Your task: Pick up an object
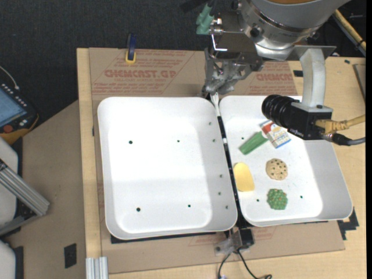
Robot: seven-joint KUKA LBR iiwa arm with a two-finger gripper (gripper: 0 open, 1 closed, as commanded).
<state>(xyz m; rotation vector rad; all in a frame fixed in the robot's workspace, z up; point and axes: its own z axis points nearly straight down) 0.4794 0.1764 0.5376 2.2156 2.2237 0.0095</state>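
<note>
gripper at the back of the bins

i see the gripper (218,85) over the far rim where both bins meet; finger spacing i can't tell. nearer than the fingers, in the right bin (325,208): smooth green block (253,143), yellow wedge (243,176), round speckled cookie (276,169), bumpy broccoli (277,199).

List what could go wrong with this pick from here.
1. The tool sits over the far rim where the two bins meet, apart from every item; closing there grabs nothing.
2. The green block touches the small box; taking one may shove the other.
3. The yellow piece lies against the right bin's left wall, leaving little finger room.
</note>
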